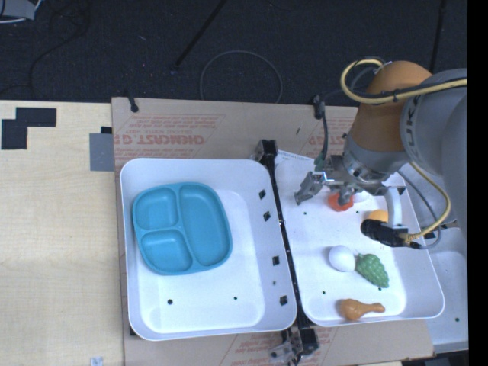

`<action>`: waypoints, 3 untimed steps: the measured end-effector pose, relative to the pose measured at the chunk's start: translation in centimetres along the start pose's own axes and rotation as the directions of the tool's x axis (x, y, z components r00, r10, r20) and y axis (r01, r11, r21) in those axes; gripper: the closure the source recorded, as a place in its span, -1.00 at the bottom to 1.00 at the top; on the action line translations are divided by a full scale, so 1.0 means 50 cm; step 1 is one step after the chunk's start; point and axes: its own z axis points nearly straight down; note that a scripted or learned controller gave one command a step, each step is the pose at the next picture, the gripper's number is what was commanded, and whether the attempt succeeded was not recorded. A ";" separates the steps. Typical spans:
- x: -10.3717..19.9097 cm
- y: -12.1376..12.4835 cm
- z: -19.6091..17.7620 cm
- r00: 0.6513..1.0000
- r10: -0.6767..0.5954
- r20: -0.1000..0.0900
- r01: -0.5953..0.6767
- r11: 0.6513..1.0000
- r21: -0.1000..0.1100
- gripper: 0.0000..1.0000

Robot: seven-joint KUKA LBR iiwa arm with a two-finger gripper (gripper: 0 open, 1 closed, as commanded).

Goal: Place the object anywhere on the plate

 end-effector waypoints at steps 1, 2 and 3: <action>-0.002 -0.012 0.090 1.000 0.002 0.000 -0.002 1.000 0.003 -1.00; 0.001 -0.014 0.153 1.000 0.002 0.000 -0.002 1.000 0.001 -1.00; -0.001 -0.013 0.130 1.000 0.007 -0.001 -0.007 1.000 0.001 1.00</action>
